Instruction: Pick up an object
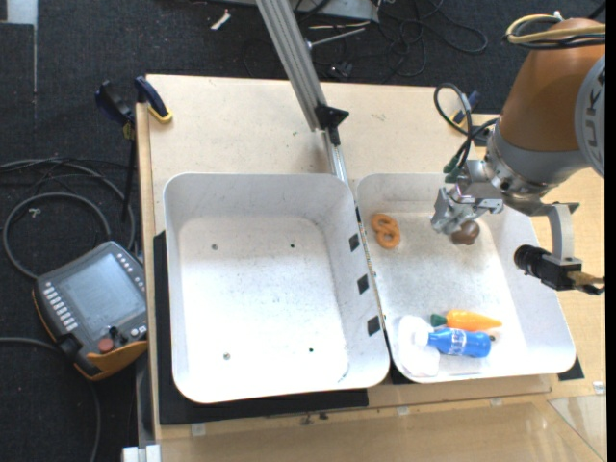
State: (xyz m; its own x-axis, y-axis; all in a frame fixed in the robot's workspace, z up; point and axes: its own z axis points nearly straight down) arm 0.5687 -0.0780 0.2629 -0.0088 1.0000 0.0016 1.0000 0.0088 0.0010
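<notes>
where the tool [455, 221] dips into the right bin [520, 296], a small brown object [466, 233] sits right at its tip; whether it is gripped, i cannot tell. left of the tool lies a pretzel [387, 230], and beyond the pale wooden counter [241, 123] a dark floor [58, 65] carries cables.

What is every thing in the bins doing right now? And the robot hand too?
gripper: low in the right bin, right over a small brown object.
small brown object: on the bin floor, partly hidden under the gripper; held or not, cannot tell.
pretzel: lying flat, alone.
orange carrot: lying on its side, against the blue bottle.
blue bottle: lying on its side.
white object: lying by the bottle.
</notes>
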